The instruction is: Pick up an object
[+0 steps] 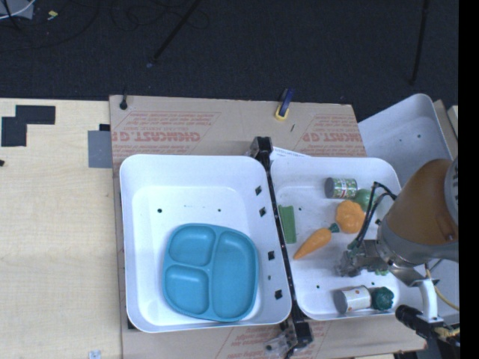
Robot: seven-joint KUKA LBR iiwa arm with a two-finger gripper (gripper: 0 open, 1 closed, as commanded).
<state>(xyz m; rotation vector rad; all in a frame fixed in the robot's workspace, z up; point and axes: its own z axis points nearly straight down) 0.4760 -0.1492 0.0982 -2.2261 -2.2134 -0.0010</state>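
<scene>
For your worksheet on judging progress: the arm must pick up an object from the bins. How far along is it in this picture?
Nothing looks picked up: the toy carrot, orange fruit and both small cans lie in the right bin. In hand: the gripper is low in that bin, between the carrot and the lower can. Left: grasping and lifting one object.

- Left white bin (142, 200) holds a blue 3-compartment plate (211, 271).
- Brown cardboard sheet (224, 129) under both bins — red print on it.
- Blue-and-yellow clamp (284, 105) at the cardboard's far edge.
</scene>
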